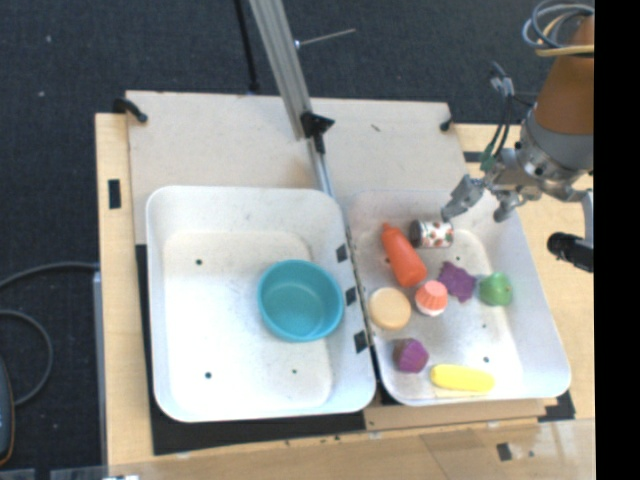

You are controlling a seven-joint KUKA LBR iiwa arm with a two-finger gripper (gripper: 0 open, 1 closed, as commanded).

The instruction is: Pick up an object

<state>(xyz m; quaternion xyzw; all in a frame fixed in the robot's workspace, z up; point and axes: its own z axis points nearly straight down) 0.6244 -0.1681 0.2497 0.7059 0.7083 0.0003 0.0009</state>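
My gripper [487, 194] hangs spread and empty over the right white bin [535, 313], just beside the small white cylinder with red spots [436, 233] lying near its far rim. I judge it light, stiff and prone to roll, best pinched across its round sides. Its markings are too small to make out.

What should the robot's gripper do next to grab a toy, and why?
Probably lower the gripper toward the small can. It hangs over the right bin's top edge with nothing between its fingers, and the can lies just beside it.
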